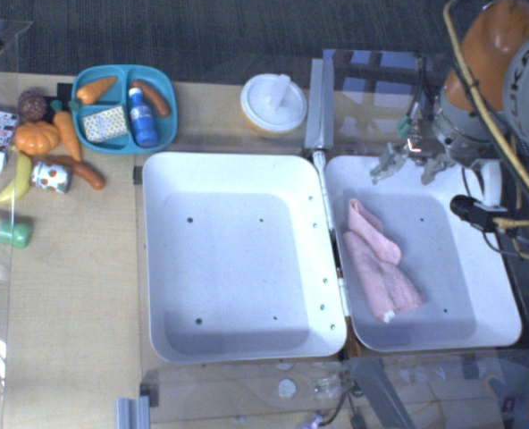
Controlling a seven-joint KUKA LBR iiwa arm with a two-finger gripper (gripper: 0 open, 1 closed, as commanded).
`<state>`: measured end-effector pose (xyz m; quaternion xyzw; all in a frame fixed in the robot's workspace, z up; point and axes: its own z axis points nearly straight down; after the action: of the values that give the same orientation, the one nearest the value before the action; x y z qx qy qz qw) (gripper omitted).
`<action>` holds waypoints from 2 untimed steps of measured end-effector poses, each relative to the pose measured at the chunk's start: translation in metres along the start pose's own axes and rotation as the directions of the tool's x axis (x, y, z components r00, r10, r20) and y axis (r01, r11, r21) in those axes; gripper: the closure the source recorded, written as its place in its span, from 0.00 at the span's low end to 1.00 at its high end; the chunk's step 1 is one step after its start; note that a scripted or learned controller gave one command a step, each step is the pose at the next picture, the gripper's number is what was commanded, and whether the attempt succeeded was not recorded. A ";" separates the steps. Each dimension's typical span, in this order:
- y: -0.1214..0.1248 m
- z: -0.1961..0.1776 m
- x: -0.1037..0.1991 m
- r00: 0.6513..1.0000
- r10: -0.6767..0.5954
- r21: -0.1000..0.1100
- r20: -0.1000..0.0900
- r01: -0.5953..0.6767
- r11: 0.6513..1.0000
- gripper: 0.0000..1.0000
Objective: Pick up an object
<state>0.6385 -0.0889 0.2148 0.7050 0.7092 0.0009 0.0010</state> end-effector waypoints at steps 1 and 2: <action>-0.068 0.118 -0.018 0.996 0.088 -0.007 0.000 -0.088 0.996 0.00; 0.024 0.124 -0.006 0.999 -0.040 -0.013 0.002 0.040 0.999 0.00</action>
<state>0.6631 -0.0949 0.0909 0.6906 0.7232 0.0048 0.0061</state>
